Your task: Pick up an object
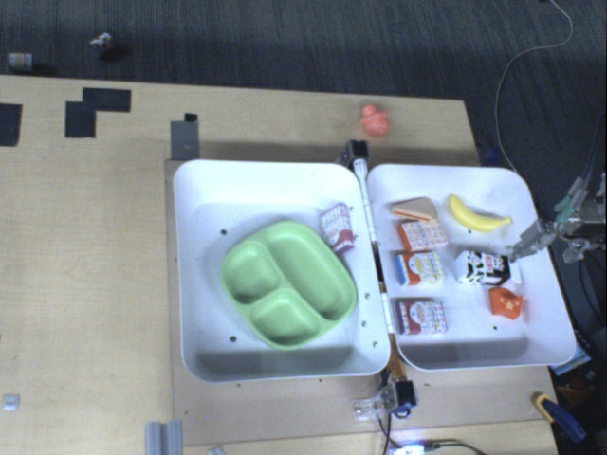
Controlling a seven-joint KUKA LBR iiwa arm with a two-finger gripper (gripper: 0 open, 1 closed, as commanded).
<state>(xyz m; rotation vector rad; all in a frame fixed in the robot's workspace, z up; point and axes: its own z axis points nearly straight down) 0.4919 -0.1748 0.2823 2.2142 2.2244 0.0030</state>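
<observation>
Yellow banana (pixel 477 216) lies at the right bin's (pixel 545 349) far side, near a black-and-white carton (pixel 485 269). Your hand (pixel 524 245) sits at that bin's right rim; you cannot tell its fingers' state.

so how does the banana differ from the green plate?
The banana is yellow, small and curved; the green plate is far larger, rounded and split into three compartments. The banana lies in the right bin, the plate in the left bin. Both rest flat on a bin floor.
</observation>
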